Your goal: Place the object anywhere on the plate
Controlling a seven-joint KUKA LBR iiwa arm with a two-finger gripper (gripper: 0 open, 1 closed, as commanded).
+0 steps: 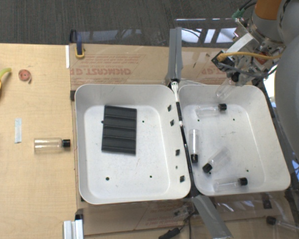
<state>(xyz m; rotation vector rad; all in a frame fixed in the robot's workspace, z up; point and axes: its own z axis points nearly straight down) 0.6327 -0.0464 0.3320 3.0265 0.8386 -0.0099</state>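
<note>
Clear plastic, black-capped: the vials in the right bin (269, 133) look light, stiff and slick, apt to roll. My pincer (232, 78) hangs over that bin's far rim, and a vial (224, 90) seems to hang from it, tilted, though whether it is truly clenched on it I cannot tell. Four more lie loose on the bin floor below. The plate (119, 130), a dark ribbed slab, rests flat in the left bin (89, 173), well apart from me. I judge the safest hold is across the barrel near the middle, squeezed gently so it does not squirt free.
</note>
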